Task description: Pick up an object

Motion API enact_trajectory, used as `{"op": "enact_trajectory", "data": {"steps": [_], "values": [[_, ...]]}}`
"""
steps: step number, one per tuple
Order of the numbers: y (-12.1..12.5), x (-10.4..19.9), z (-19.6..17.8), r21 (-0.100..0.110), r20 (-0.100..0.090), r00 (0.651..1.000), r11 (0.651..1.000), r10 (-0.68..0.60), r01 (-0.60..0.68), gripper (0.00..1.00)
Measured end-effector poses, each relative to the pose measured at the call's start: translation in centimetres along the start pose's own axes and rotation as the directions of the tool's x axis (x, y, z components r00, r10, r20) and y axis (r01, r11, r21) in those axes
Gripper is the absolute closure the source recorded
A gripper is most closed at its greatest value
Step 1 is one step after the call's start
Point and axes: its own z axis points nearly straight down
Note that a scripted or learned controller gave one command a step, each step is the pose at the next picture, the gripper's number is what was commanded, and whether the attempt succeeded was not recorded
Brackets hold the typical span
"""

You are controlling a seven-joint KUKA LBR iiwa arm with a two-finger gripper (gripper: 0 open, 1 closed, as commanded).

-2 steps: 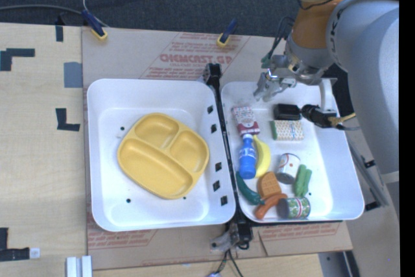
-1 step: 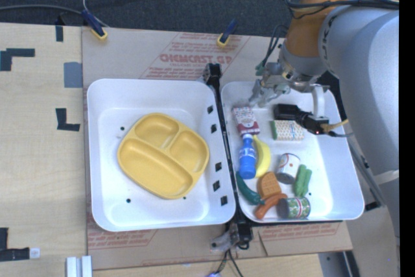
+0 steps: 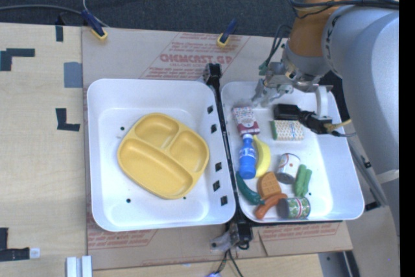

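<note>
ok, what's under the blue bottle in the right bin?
The blue bottle lies across a yellow banana, which shows along its right side. A dark green piece pokes out below its base. Whatever else lies beneath is covered.

Red printed lettering on the cardboard sheet (image 3: 188, 58), beyond the bins; characters not legible. Package labels unreadable.

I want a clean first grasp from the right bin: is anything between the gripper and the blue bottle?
Nothing visibly blocks it. The gripper hangs over the right bin's far end; the blue bottle lies nearer the camera. A small red-and-white packet lies flat between them, and a banana touches the bottle's right side.
</note>
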Motion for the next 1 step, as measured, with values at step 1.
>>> {"op": "enact_trajectory", "data": {"steps": [1], "values": [[0.00,-0.50,0.32,0.000,0.000,1.000,1.000,0.000,0.000,1.00]]}}
